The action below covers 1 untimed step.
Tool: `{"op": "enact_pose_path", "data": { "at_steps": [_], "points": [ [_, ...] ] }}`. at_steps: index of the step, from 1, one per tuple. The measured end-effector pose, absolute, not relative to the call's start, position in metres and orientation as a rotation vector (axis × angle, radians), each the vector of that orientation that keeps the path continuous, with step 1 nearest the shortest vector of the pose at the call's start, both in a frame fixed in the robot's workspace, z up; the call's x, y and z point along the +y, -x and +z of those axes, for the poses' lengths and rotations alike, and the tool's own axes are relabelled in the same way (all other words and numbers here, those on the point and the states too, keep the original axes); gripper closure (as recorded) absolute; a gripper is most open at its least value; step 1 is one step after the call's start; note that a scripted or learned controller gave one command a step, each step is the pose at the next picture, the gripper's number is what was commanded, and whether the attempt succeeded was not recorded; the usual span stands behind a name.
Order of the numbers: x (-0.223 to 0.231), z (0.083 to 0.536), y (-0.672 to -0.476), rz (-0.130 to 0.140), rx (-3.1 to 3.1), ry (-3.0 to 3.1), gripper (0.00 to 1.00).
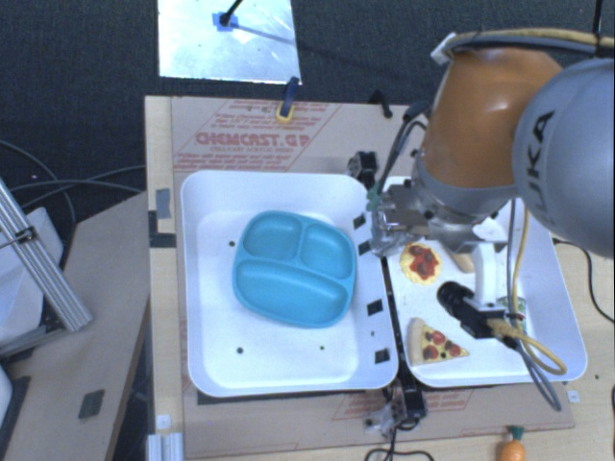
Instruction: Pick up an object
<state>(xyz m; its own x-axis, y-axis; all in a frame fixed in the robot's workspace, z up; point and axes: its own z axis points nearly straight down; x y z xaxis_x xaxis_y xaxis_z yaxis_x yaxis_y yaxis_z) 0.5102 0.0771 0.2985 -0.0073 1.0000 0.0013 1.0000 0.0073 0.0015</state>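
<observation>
Gripper (pixel 388 227) sits low at the left wall of the right bin (pixel 567 353), under the arm (pixel 500 113); how wide it stands, or whether it grips anything, cannot be told. Round pizza (pixel 421 263) lies flat just right of it. Pizza slice (pixel 437 342) lies nearer, its long axis roughly left to right. Blue plate (pixel 293 267) lies in the left bin (pixel 211 257).

A dark carpet floor (pixel 77 46) is seen at the top and left. On it a shiny metal sheet (pixel 226 27), by which light is reflected, is laid. A brown board (pixel 250 128) with red printed letters is placed just below the sheet. At the left a pale wooden surface (pixel 106 286), black cables (pixel 72 182) and an aluminium profile (pixel 43 267) are seen
</observation>
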Motion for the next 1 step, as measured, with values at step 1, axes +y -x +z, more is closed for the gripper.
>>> {"op": "enact_pose_path", "data": {
  "at_steps": [1],
  "points": [
    [0.0275, 0.2666, -0.4857, -0.002, 2.218, -2.225, 1.00]
  ]
}}
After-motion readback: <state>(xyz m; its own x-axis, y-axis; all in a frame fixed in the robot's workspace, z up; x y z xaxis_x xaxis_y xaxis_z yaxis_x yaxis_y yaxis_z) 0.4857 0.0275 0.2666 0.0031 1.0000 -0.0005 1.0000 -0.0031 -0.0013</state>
